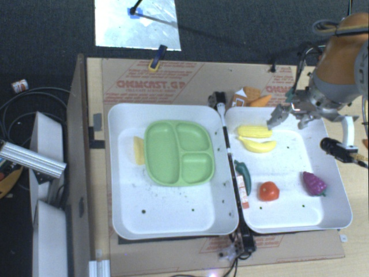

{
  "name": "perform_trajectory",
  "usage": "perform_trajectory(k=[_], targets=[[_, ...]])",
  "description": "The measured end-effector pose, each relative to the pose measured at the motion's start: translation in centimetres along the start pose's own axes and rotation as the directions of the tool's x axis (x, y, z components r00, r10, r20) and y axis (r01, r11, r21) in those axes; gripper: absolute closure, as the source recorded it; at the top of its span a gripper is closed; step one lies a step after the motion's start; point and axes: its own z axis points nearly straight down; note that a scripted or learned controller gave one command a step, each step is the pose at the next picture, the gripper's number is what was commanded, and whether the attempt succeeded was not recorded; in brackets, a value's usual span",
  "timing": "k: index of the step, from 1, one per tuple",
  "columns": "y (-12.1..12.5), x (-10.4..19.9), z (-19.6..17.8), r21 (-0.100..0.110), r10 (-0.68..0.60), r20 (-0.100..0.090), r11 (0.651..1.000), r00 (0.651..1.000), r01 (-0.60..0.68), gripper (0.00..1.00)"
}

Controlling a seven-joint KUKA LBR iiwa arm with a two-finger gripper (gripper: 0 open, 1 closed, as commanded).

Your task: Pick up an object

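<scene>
Right now the claw point(286, 112) hangs over the far side of the right bin point(337, 212), just right of the yellow corn point(254, 131). I cannot tell if it is wide or narrow, and nothing sits in it. A banana point(259, 146) touches the corn on its near side. To do this well, I think the claw should slide left, center over the corn, drop straight down, and squeeze across its thin side without bumping the banana.

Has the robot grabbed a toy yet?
Not yet. Nothing looks picked up: the corn, banana, tomato and purple toy all lie in the right bin. The gripper sits beside the corn. Grabbing and lifting are left.
</scene>
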Motion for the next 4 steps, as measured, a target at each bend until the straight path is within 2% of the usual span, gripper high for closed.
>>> perform_trajectory(k=[1, 2, 3, 4], targets=[[4.0, 3.8, 11.8, -0.004, -0.004, 0.003, 1.000, 1.000, 0.004, 0.00], [3.8, 2.5, 11.9, -0.019, -0.002, -0.001, 1.000, 1.000, 0.002, 0.00], [2.5, 2.1, 11.9, -0.024, -0.003, 0.001, 1.000, 1.000, 0.003, 0.00], [0.5, 1.0, 13.0, 0.002, 0.002, 0.000, 1.000, 1.000, -0.002, 0.00]])
